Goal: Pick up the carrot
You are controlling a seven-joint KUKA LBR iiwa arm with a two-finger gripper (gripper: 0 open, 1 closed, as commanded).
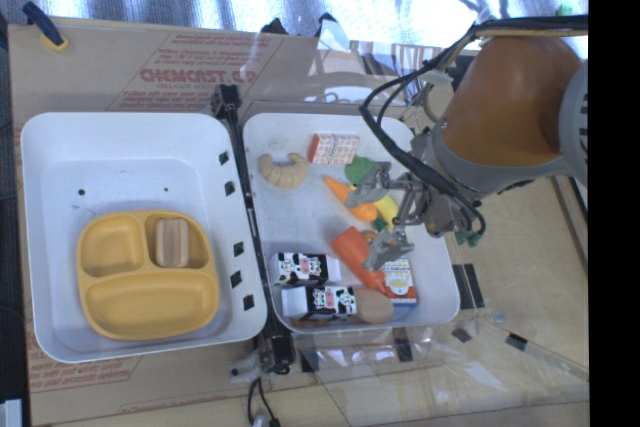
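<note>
Red print "CHEMCAST" on brown protective sheet (pixel 190 75) along desk's far edge, above left bin; smaller red lines beneath it too small to read. More red print on same kind of sheet at desk's near-left corner, illegible. Small cartons in right bin carry printed patterns; no words legible.

A yellow plate (pixel 148 277) with a small piece of bread (pixel 172 242) on it sits in the left bin (pixel 60 155), and a croissant (pixel 284 170), a cracker box (pixel 333 149) and two milk cartons (pixel 301 268) lie right of the plate.
</note>
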